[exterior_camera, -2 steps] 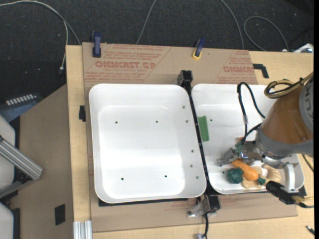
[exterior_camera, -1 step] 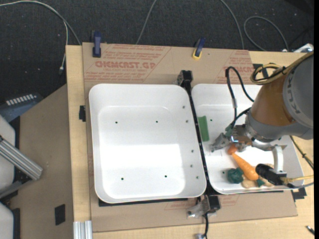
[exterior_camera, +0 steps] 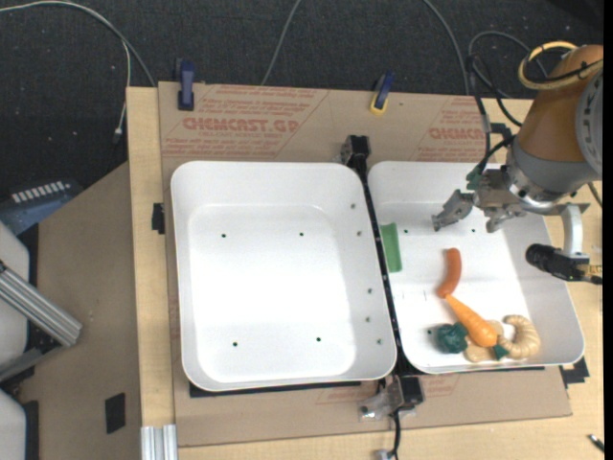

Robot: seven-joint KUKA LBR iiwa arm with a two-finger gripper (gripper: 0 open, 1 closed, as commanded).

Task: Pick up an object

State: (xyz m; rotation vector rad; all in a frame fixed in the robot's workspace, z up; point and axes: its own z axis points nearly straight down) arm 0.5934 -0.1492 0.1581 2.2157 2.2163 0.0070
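Note:
My gripper (exterior_camera: 475, 215) hangs over the back of the right bin (exterior_camera: 421, 185), its two fingers spread apart with nothing between them. Below it lies an orange sausage-shaped piece (exterior_camera: 451, 270) near the bin's middle. A green flat block (exterior_camera: 391, 247) rests against the bin's left wall. At the front right corner sit a carrot (exterior_camera: 475, 321), a dark teal lump (exterior_camera: 447, 337) and a cream curled piece (exterior_camera: 522, 337), all huddled together.
The left bin (exterior_camera: 273, 271) lies beside the right one, sharing a central rim. Black clamps (exterior_camera: 356, 149) sit at the bins' joint, back and front. A black fitting (exterior_camera: 556, 260) juts in at the right bin's edge. Cables trail behind the bench.

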